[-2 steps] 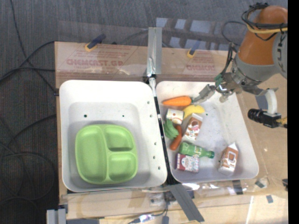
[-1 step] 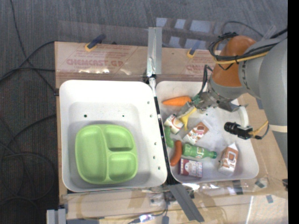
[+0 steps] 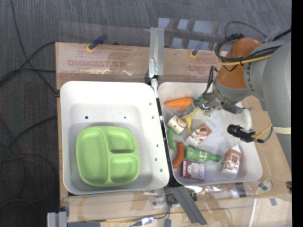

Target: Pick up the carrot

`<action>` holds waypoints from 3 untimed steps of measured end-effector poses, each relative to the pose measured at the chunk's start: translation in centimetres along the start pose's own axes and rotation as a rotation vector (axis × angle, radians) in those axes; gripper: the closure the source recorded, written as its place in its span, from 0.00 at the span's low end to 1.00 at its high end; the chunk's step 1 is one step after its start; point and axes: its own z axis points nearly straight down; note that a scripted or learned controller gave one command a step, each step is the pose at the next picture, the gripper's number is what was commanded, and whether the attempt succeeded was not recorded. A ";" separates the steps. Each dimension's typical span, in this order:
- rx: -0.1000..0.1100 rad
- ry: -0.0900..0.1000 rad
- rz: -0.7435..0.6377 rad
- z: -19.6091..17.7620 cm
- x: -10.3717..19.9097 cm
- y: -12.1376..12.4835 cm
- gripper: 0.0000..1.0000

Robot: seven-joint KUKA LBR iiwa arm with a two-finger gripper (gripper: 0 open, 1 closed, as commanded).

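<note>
Orange, tapered carrot (image 3: 179,102) lies at the far end of my right white bin (image 3: 255,171), just beside my gripper (image 3: 204,104), whose state I cannot tell.

Grey carpet floor (image 3: 71,8); black cables (image 3: 19,74) trailing (left side); brown bench board (image 3: 104,63).

A grey arm (image 3: 277,74) is wearing a glossy orange band (image 3: 239,63), with black cables (image 3: 236,37) looping across it.
</note>
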 end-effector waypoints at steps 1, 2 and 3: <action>0.018 -0.002 -0.293 0.1 -1.3 3.7 0.00; 0.036 -0.003 -0.605 0.0 1.3 3.7 0.00; 0.011 -0.024 -0.611 -1.1 1.2 4.4 1.00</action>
